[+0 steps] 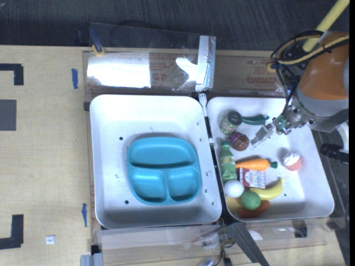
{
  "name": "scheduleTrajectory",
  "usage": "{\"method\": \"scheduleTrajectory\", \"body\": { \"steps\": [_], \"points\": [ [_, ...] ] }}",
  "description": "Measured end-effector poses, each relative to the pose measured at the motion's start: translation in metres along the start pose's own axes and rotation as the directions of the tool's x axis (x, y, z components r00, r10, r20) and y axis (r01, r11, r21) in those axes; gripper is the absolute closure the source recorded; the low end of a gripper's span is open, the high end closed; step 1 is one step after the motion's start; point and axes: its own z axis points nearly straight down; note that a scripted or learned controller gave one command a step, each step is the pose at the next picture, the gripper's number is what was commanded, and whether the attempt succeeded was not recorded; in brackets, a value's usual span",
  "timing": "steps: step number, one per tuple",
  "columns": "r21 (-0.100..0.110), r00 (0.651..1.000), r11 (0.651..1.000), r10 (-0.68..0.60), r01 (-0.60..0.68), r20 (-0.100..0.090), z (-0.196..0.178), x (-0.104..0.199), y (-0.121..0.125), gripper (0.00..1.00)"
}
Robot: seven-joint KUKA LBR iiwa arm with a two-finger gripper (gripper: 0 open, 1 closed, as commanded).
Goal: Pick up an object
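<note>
My gripper [265, 132] hangs over the upper middle of the right bin [316, 201], below the orange-banded wrist [324, 82]. Nothing shows in its grasp. Just left of it lie a small can [230, 121], a green curved item [254, 118] and a dark red round item [239, 141]. Below it are an orange carrot [252, 163], a red juice carton [254, 178], a yellow banana [269, 191], a green lime [250, 199], a white egg [233, 189] and a green bottle [226, 160]. A red-and-white item [292, 160] rests to the lower right of the gripper.
The left bin [105, 126] holds a blue divided plate [164, 168]. A clear plastic panel [150, 65] stands behind the left bin. Black and yellow cables [294, 46] loop above the wrist. The ridge where the two bins meet [206, 132] runs between them.
</note>
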Motion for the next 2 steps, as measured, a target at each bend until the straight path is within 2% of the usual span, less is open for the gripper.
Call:
{"method": "scheduleTrajectory", "body": {
  "steps": [1,2],
  "points": [
    [-0.004,0.991,0.991,-0.136,0.136,0.004,-0.039,0.043,-0.015,0.00],
    [-0.007,0.839,0.839,-0.544,0.545,0.014,0.061,0.029,-0.020,0.00]
  ]
}}
